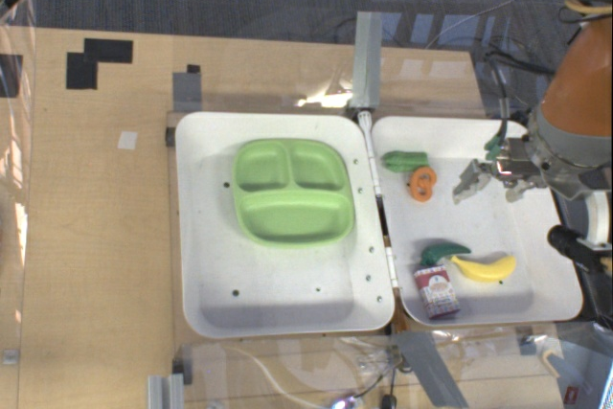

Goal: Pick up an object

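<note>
Objects are lying scattered in the right bin (pixel 498 215), none of them between the fingers. Nearest the fingers, a small orange piece (pixel 422 183) is sitting in the upper left part of the bin, just below a dark green vegetable-like item (pixel 403 160) that it seems to be touching; its exact kind is too small to make out. Toward the front of the bin, a yellow banana (pixel 485 268) is lying on its side, with a second dark green item (pixel 443 252) just beside its left end. A small red and white box (pixel 436 289) is resting against the front left corner, its print too blurred to read.

Above the bin's upper right area, the gripper (pixel 489 180) is hovering with its two fingers spread apart, pinching nothing and touching nothing that can be seen. The right-hand finger is partly merging with the wrist hardware behind it, so its tip is hard to trace. The arm (pixel 579 91), grey with an orange band, is being cut off by the right edge.

In the left bin (pixel 201 235), a light green divided plate (pixel 291 190) is lying flat, well apart from the gripper.
</note>
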Tool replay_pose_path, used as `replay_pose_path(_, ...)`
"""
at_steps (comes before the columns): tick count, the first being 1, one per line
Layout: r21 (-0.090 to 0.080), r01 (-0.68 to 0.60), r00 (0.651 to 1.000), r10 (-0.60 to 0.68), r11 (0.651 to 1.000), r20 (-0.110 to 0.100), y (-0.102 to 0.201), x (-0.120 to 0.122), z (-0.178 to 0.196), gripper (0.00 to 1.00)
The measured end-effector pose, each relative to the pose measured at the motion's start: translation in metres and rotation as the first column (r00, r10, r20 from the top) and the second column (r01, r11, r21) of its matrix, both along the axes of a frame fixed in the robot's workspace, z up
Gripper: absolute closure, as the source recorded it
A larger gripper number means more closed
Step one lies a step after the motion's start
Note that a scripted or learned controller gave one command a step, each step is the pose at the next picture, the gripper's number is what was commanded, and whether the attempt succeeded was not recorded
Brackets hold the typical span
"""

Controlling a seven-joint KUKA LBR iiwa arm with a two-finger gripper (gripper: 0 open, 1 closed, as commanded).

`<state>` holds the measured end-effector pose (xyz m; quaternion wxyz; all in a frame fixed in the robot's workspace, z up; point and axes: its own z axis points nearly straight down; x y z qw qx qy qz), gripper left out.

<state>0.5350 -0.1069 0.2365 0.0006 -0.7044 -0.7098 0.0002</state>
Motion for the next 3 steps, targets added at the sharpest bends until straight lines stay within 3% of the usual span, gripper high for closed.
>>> replay_pose_path(1,0.000,0.075,0.997,-0.075,0.997,0.014,-0.0158,0.0909,-0.1369,0.00)
replay_pose_path(2,0.004,0.072,0.997,-0.072,0.997,0.018,-0.0137,0.0939,-0.1272,1.00)
replay_pose_path(3,0.004,0.072,0.997,-0.072,0.997,0.018,-0.0138,0.0938,-0.1273,0.00)
